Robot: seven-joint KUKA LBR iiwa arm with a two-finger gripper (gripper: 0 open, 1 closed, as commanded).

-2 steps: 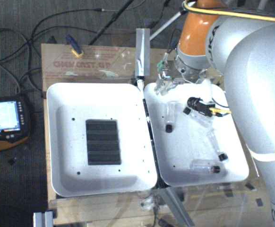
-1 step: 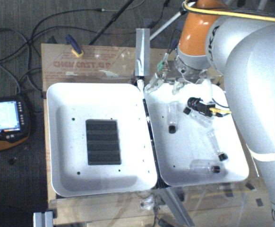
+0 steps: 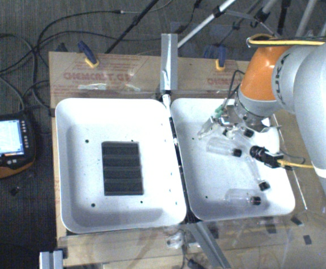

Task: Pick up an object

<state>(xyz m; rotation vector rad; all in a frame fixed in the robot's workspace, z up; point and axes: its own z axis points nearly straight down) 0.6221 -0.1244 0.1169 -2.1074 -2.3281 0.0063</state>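
A black ridged rectangular block [image 3: 122, 168] lies flat in the middle of the left bin [image 3: 73, 122]. Several clear plastic tubes with black caps lie in the right bin [image 3: 194, 150]: one [image 3: 222, 147] just below the gripper, one [image 3: 240, 195] near the front wall, and a thin one [image 3: 259, 177] toward the right. My gripper [image 3: 218, 125] hangs low over the back middle of the right bin, under the orange band [image 3: 264, 77]. It sits right above the nearest clear tube. I cannot make out anything held in it.
A grey metal post [image 3: 168, 63] stands behind the seam between the bins. Blue clamps [image 3: 87, 54] hold the board's back edge. A pendant with a lit screen [image 3: 6, 142] lies on the floor at left. A yellow cable [image 3: 289, 162] trails over the right bin's rim.
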